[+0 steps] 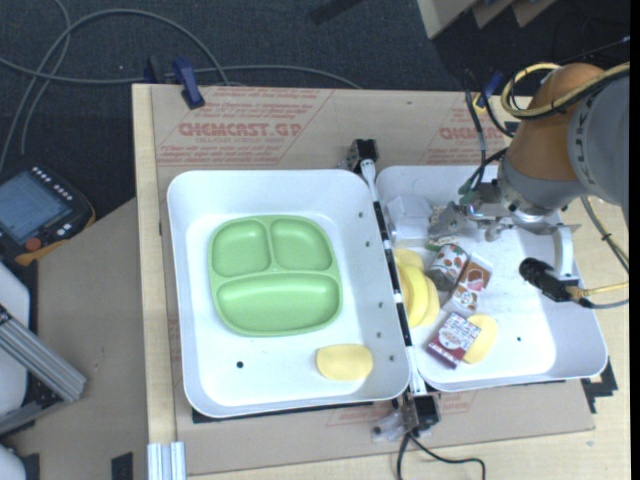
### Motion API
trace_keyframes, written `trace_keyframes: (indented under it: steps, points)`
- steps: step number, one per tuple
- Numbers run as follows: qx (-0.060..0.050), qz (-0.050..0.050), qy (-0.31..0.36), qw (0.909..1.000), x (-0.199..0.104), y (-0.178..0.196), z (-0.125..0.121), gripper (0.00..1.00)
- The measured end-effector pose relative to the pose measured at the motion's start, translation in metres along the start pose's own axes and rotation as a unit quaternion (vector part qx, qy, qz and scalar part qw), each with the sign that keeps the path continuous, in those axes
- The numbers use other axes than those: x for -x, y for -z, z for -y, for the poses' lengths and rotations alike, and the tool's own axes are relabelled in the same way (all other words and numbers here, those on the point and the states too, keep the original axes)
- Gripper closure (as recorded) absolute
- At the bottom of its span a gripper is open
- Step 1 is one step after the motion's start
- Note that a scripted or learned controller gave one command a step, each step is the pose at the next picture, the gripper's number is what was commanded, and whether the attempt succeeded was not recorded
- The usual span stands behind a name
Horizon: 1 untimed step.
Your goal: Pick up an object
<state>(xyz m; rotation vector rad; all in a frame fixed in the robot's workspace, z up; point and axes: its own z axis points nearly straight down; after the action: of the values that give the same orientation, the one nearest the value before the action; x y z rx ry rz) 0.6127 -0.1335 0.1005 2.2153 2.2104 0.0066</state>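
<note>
The right bin (562, 343) holds a yellow banana (415, 288) against its left wall. Beside the banana lie a brown and white packet (447, 263), a red and white packet (470, 288), a red packet (455, 336) and a yellow piece (484, 336). My gripper (462, 216) hangs low over the far part of this bin, just above the brown and white packet, next to a grey crumpled item (441, 218). Nothing shows in its grasp. The grey arm with its orange band (545, 133) comes in from the upper right.
In the left bin (190, 268) lie a green divided plate (275, 273) and a pale yellow lump (344, 361) near the front. A black connector with a yellow cable (548, 278) hangs over the right bin. A blue clamp (186, 80) sits at the bench's far edge.
</note>
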Motion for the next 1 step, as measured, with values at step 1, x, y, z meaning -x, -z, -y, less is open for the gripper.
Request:
trace_keyframes:
  steps: [1]
  points:
    - [-0.007, -0.003, 0.001, 1.0, -0.0272, -0.0154, 0.0544, 0.0]
